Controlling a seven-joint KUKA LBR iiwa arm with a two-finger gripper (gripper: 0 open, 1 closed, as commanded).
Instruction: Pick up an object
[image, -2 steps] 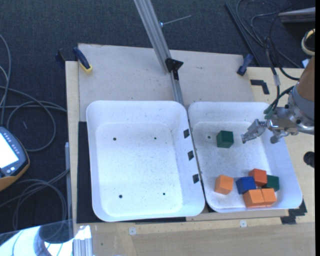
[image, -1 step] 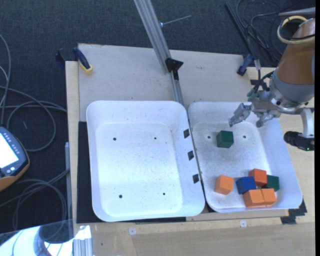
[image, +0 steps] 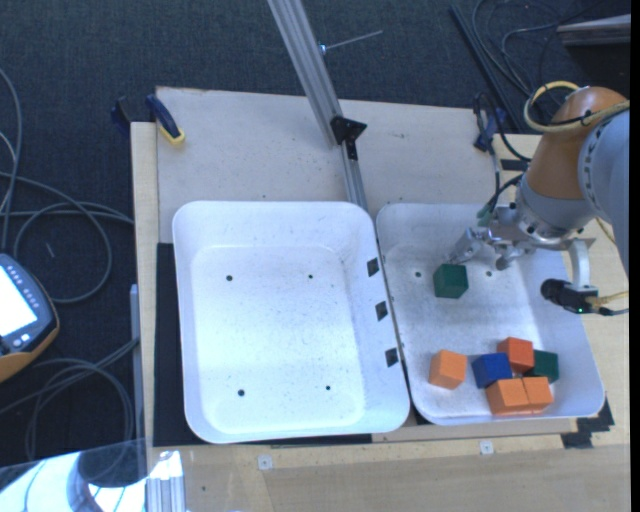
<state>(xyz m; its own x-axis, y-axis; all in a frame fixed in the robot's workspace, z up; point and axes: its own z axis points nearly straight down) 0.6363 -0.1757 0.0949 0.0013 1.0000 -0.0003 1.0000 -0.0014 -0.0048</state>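
From where I stand, the arm (image: 580, 150) leans in from the right over the right bin (image: 410, 240), and its pincer (image: 485, 248) hangs above the bin's upper half. I cannot tell whether the pincer is spread or closed; it is too small and too cluttered to read, and nothing shows between its tips.

The nearest candidate is the dark green block (image: 451, 281), sitting alone on the bin floor just beside the pincer, down and to the left of it in the camera view, nearer the bin's middle. It looks roughly cubic and turned a little, so no long axis stands out. I judge the coming move a short shift towards that block, then a descent.

The other blocks (image: 495, 375), orange, blue and green, huddle together at the bin's near edge, well apart from the pincer. The left bin (image: 185, 230) lies beside it on the bench (image: 250, 130).
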